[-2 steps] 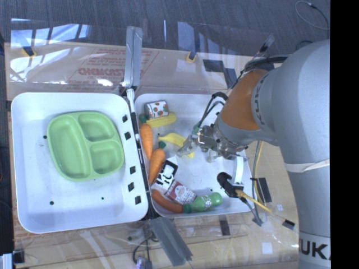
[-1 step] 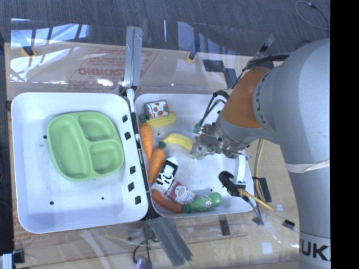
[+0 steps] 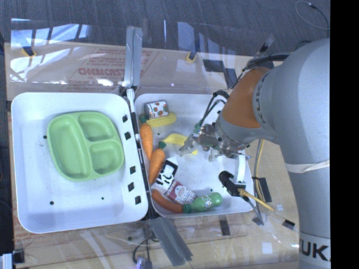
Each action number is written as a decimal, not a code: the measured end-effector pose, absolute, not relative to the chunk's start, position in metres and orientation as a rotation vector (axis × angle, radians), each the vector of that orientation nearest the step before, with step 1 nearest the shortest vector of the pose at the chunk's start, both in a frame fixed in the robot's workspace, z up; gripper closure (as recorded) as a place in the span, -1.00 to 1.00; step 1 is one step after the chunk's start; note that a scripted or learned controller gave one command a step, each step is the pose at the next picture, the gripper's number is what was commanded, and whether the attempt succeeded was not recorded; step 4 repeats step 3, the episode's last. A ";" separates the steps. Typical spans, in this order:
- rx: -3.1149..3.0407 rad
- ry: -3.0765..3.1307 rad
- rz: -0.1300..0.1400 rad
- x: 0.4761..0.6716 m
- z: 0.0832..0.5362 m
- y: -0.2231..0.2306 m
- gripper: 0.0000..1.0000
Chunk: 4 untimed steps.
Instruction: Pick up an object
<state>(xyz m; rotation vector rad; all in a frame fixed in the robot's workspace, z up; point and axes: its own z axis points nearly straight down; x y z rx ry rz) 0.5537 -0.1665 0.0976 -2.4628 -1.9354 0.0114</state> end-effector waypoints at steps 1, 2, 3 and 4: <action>-2.458 -1.950 0.004 0.612 0.090 -0.151 -1.00; -2.449 -1.956 0.009 0.612 0.098 -0.150 1.00; -2.474 -1.932 0.004 0.655 0.201 -0.115 1.00; -2.474 -1.932 0.004 0.655 0.201 -0.115 1.00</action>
